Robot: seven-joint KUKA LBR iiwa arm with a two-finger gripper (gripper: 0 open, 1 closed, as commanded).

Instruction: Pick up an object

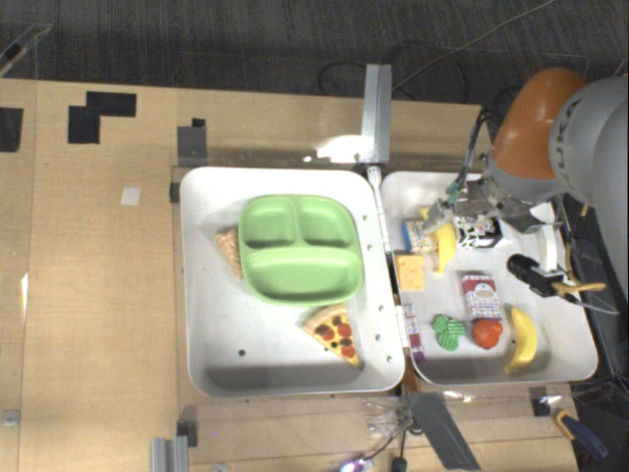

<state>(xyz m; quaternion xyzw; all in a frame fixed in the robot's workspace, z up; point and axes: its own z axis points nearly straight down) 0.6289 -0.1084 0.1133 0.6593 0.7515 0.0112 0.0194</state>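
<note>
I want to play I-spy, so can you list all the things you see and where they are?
bins: 2, white, side by side on the bench
plate: 1, green, left bin
pizza slice: 1, yellow and red, left bin, by the plate
bananas: 2, yellow, right bin
cheese: 1, yellow, right bin
packet: 1, red, right bin
tomato: 1, red, right bin
leafy vegetable: 1, green, right bin
arm: 1, grey and orange, over the right bin
gripper: 1, dark, above one banana

Dark grey carpet (197, 18) behind; light wooden bench (88, 293); black cable (472, 37) across floor.
</note>
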